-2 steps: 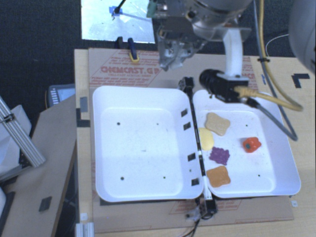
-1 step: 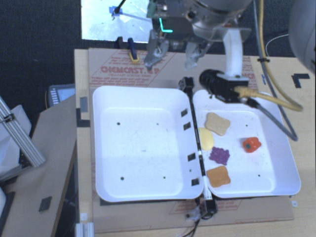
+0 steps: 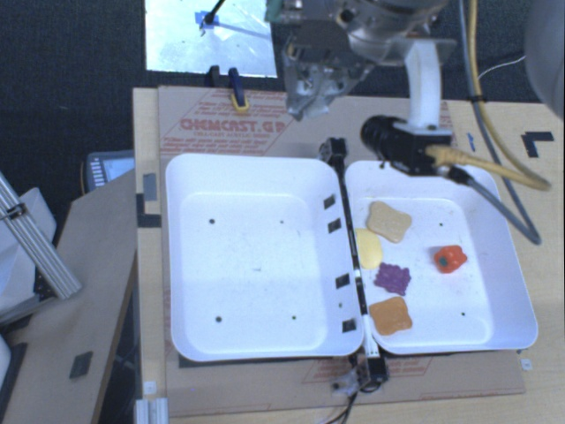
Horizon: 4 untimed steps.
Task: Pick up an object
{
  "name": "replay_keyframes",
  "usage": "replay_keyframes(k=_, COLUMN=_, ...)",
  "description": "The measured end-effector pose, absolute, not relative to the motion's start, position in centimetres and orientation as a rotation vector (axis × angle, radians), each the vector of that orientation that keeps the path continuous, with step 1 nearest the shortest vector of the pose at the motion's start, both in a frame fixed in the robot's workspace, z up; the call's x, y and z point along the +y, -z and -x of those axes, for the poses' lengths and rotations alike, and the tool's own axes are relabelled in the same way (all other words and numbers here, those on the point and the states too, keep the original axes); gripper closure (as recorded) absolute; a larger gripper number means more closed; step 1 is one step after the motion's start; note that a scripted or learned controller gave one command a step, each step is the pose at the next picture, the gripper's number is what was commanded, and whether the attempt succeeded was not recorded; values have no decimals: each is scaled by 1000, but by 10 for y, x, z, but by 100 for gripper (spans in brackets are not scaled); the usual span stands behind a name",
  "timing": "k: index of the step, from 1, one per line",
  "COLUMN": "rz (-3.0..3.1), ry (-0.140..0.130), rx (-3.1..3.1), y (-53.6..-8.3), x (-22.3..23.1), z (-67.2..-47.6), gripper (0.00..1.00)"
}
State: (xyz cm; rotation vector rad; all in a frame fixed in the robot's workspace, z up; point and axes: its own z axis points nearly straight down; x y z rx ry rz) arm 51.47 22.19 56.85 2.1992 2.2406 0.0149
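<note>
The right bin holds several small things. A tan toast-shaped piece lies near its back left, with a yellow round piece just in front of it against the left wall. A purple knobbly piece and an orange flat piece lie further forward. A red-orange pepper-like piece sits apart towards the middle. My gripper hangs high over the bench behind the bins, above the seam between them, well away from all the pieces. I see nothing in it.
The left bin stands beside the right one, with black clips along their shared wall. Behind the bins, a blue and yellow clamp sits on printed cardboard. A shiny metal sheet lies at the back left.
</note>
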Motion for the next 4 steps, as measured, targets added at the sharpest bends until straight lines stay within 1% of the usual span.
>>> replay_keyframes(k=4, rz=-2178, ry=-31, rx=2260, y=-613, x=223, z=-515, gripper=100)
